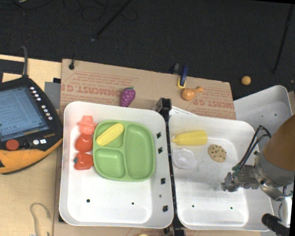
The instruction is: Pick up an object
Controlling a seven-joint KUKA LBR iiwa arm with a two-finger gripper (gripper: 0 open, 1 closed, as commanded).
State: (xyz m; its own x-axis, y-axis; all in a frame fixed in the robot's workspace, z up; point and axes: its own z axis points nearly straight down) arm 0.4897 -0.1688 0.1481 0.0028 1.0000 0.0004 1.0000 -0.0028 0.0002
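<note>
- Two shallow white bins are seen side by side on the table (2, 199): the left bin (107, 205) and the right bin (211, 210).
- The grey arm (285, 150) is seen reaching in from the right, with the pincer (231, 182) lowered inside the right bin near its right wall; whether the pincer is open or closed cannot be told, and nothing is seen gripped in it.
- One green divided plate (125, 152) is seen in the left bin, with one yellow corn cob (109, 133) lying in its upper-left compartment.
- One yellow oblong object (190, 138) is seen at the top of the right bin, well apart from the pincer, up and to its left.
- One clear cup-like object (184, 158) lies just below the yellow one, to the left of the pincer.
- One brown cookie (217, 153) lies nearest the pincer, just above and slightly left of it, not touching.
- Three red and pink pieces (84, 143) are stacked along the plate's left side.
- Outside the bins, one purple grape bunch (127, 96) and one orange gourd (191, 93) rest on the cardboard (98, 83).
</note>
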